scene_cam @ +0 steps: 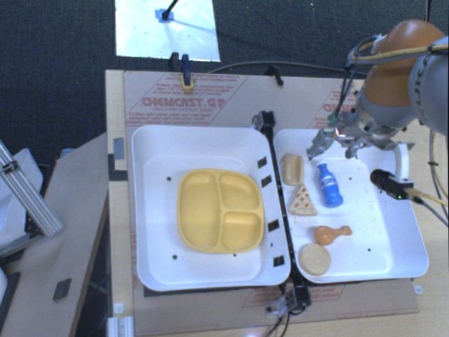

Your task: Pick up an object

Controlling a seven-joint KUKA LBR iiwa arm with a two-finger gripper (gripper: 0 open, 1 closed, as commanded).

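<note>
gripper (337,144) spread, holding nothing | blue bottle (328,184) just below it, apart

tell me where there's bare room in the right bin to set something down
Bare floor lies right of the blue bottle and drumstick, toward the right bin's far wall. The left strip is crowded: bread, pizza slice, round cookie.

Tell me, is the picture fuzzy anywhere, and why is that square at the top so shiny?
In the camera view, the gripper looks a little soft, while the blue bottle and yellow tray are fairly sharp; the pale sheet at the top reflects bright light, and the white bins look evenly lit with faint shadows.
</note>
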